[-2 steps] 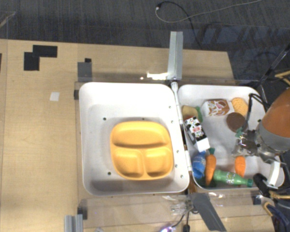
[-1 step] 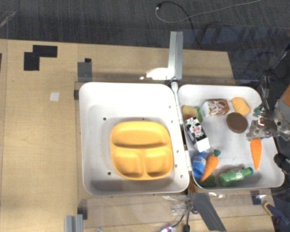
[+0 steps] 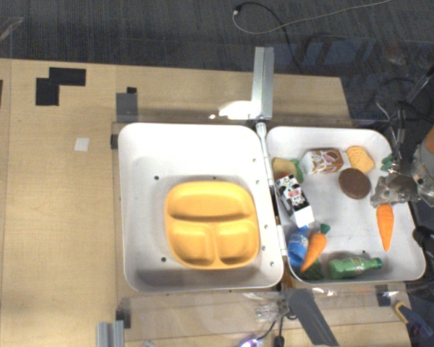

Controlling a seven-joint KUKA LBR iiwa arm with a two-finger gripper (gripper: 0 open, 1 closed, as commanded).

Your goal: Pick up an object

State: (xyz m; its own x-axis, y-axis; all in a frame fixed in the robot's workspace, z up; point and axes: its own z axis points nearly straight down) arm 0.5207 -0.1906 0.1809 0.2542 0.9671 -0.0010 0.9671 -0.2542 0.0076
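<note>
The gripper (image 3: 388, 191) sits at three o'clock in the right bin (image 3: 405, 266), just above a carrot (image 3: 385, 226), touching its top; whether it grasps the carrot I cannot tell. A brown disc (image 3: 354, 183) lies at its nine o'clock. The left bin (image 3: 141, 165) holds a yellow tray (image 3: 212, 223)

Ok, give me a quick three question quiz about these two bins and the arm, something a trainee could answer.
1. True or false: the yellow tray lies in the left bin.
2. Which lies nearest the gripper? A) green bottle B) the carrot by the right wall C) cookie
3. Fill in: the right bin holds ___ carrots.

Key
1. True.
2. B; the gripper sits right at that carrot's top end.
3. Two; the other carrot lies near the blue thing.
</note>
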